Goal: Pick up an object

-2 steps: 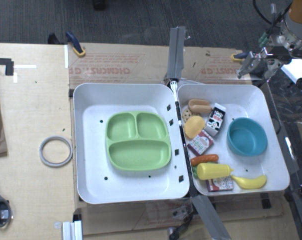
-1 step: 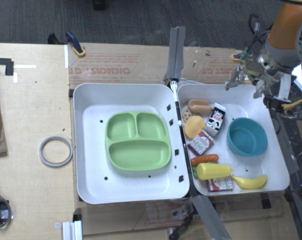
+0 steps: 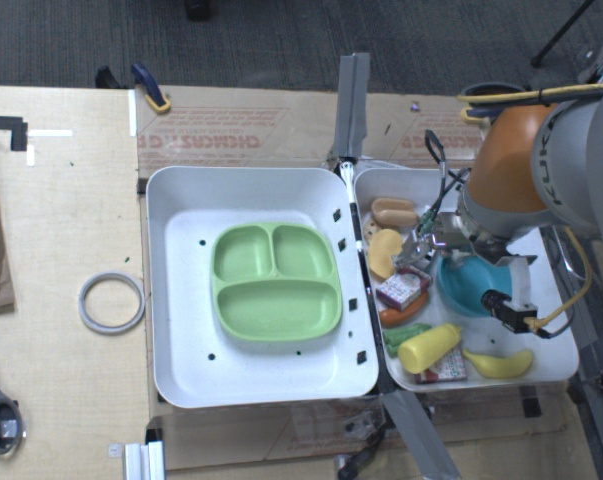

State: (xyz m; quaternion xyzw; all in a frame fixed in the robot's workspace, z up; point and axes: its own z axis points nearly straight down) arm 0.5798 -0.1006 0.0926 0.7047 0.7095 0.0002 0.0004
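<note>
The gripper [image 3: 419,251] hangs low in the right bin [image 3: 553,368], among its clutter; whether it is spread or pinched I cannot tell. A small red-and-white packet [image 3: 401,290] lies just below it, at about seven o'clock. A yellow piece [image 3: 384,251] sits at nine o'clock, a bread roll [image 3: 393,211] at eleven, a blue bowl [image 3: 465,284] at four. Farther toward six lie a yellow cylinder [image 3: 428,347] and a banana [image 3: 499,363]. The left bin [image 3: 171,298] holds a green divided plate [image 3: 276,282].
</note>
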